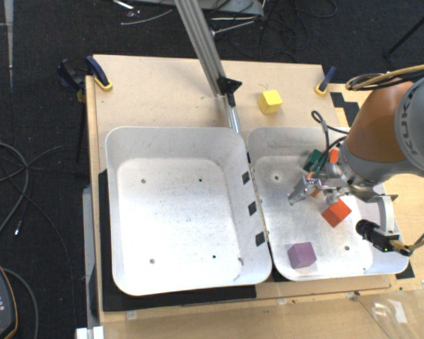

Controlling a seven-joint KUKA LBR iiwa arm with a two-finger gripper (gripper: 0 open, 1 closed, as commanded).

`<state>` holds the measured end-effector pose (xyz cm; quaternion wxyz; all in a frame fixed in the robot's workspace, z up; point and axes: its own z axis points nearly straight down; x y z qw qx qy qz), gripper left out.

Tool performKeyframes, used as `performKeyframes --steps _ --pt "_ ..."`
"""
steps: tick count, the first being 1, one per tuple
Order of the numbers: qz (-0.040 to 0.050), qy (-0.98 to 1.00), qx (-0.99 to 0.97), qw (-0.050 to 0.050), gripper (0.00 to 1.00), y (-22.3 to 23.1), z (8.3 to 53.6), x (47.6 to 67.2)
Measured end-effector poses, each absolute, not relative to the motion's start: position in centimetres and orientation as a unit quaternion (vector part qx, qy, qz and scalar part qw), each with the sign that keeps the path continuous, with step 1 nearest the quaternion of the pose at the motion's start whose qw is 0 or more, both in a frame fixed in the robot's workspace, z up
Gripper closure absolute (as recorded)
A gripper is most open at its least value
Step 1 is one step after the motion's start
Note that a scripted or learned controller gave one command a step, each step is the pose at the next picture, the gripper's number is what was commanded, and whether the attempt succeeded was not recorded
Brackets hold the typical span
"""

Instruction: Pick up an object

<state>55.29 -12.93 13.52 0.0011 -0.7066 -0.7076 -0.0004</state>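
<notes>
Pincer hangs low in the right bin, fingers look spread, nothing between them. Orange block sits just beside it, purple cube nearer the front. We should centre over orange before closing.

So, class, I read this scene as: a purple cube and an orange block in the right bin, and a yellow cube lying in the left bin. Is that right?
Not quite. The yellow cube is not in the left bin; the camera view shows it on the wooden bench, beyond the bins. The rest holds: the purple cube and the orange block both lie in the right bin.
</notes>
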Motion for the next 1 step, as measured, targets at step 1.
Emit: performKeyframes --steps 1 --pt "0.0013 -0.708 -0.706 0.000 0.00 -15.29 9.39 64.21"
